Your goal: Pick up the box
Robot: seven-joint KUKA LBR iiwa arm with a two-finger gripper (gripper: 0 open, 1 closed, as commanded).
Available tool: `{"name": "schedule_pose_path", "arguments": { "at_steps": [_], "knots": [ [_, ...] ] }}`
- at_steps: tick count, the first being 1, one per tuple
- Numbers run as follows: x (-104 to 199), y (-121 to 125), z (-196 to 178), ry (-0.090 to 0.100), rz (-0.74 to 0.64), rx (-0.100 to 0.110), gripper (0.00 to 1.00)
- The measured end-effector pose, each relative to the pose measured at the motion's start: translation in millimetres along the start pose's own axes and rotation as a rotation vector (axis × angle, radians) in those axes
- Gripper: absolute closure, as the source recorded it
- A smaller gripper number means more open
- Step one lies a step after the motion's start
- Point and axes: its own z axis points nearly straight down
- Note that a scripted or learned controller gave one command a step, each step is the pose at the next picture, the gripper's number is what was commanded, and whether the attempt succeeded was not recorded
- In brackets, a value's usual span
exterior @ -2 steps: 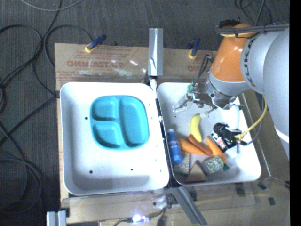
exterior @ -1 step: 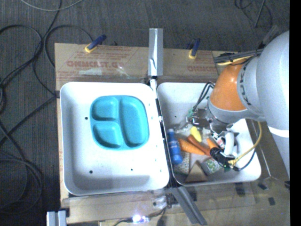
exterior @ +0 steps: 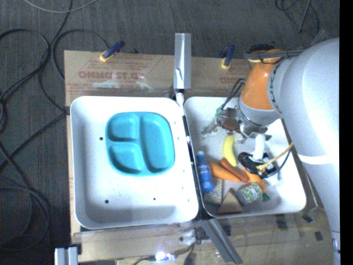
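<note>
Brown box (exterior: pixel 230 205), edge partly covered by jar (exterior: pixel 251 193), is seen at approx. 6 o'clock in rt bin (exterior: pixel 291 195), w/ gripper (exterior: pixel 219 121) at 11 o'clock, its opening not discernible.

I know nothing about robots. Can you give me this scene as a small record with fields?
Left bin: holds a blue divided tray
Right bin: banana, carrot, blue bottle, green jar, brown box
Arm: reaches over the right bin
End effector: over the bin's upper part in the view, near the banana
Box status: lies at the bin's lower edge, apart from the end effector
</note>
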Motion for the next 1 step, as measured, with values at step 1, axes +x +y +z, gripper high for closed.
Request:
{"name": "schedule_pose_path", "arguments": {
  "at_steps": [1],
  "knots": [
    [-70.9, 22.4, 0.9, -0.002, 0.139, 0.001, 0.0]
  ]
}}
